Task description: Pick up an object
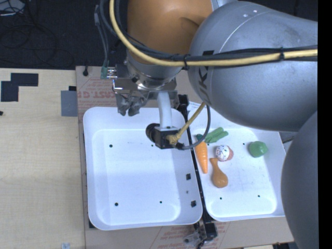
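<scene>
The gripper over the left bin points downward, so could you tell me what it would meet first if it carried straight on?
Probably the bare white floor of the left bin; the gripper has no object under it, though depth is uncertain.

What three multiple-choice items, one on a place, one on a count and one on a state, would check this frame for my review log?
1. In which bin do the toy objects lie?
A. left bin
B. right bin
C. both bins

2. How many loose objects lie in that bin?
A. two
B. four
C. six

3. What is between the gripper's fingers?
A. the carrot
B. the green ball
C. nothing visible

Answers:
1 B: the carrot, pear-shaped piece, speckled egg and green ball all sit in the right bin.
2 B: those four are all.
3 C: the gripper hangs over the left bin's far edge, no object at its fingertips.
</scene>
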You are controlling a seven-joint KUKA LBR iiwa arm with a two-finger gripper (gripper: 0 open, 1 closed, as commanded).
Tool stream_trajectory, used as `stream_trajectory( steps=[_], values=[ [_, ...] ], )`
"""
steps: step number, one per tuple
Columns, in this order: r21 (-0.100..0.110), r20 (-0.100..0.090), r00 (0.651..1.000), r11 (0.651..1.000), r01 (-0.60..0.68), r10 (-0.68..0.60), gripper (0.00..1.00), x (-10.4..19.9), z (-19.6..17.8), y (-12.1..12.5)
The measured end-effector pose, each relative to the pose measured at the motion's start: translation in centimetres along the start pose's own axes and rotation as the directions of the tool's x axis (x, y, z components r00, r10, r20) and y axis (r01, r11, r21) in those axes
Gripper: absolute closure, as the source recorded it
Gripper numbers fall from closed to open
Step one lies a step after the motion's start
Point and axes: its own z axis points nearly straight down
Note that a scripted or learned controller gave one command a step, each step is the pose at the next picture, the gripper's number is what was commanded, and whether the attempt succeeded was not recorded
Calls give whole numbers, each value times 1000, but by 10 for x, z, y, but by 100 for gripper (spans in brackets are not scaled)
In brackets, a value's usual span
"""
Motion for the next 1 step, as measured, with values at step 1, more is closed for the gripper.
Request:
stream_trajectory(
  steps=[1],
  values=[
    [7, 5, 1000, 1000, 5, -5, 100, 1, -3, 2]
  ],
)
